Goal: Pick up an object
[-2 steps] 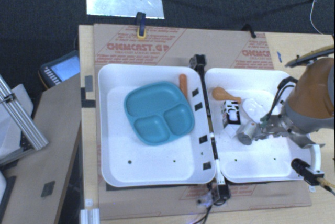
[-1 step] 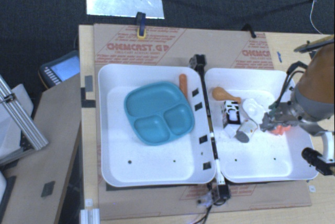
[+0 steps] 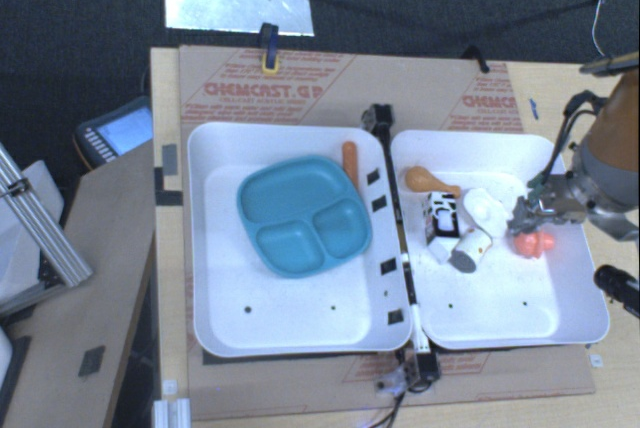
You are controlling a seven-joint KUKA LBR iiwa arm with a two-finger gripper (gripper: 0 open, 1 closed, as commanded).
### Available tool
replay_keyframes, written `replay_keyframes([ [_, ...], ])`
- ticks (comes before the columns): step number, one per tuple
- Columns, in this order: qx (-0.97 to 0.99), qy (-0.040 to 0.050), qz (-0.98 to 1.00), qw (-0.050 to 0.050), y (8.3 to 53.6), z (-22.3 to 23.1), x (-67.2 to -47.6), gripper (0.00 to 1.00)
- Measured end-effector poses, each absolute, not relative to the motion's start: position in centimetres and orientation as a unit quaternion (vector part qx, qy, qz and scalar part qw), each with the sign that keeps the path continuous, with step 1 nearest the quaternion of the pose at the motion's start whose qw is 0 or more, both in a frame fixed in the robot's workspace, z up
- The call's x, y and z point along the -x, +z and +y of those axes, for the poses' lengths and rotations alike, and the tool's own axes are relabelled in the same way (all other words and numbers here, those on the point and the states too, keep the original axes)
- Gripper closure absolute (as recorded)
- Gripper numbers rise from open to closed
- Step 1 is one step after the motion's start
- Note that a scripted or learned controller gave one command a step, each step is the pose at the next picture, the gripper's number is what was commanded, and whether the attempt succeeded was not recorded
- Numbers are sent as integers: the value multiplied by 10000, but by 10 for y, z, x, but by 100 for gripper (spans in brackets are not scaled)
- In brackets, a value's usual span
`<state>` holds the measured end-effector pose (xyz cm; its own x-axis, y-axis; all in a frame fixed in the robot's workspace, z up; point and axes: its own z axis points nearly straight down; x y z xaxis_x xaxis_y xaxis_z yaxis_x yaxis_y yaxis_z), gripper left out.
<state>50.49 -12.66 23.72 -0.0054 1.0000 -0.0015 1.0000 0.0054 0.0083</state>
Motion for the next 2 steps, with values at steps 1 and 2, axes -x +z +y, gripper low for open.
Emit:
replay_keyframes([
  [1,-7055,9,7087,16,245,-127,-506,100],
  [2,-7039,14,7103,10,252,-74,-509,100],
])
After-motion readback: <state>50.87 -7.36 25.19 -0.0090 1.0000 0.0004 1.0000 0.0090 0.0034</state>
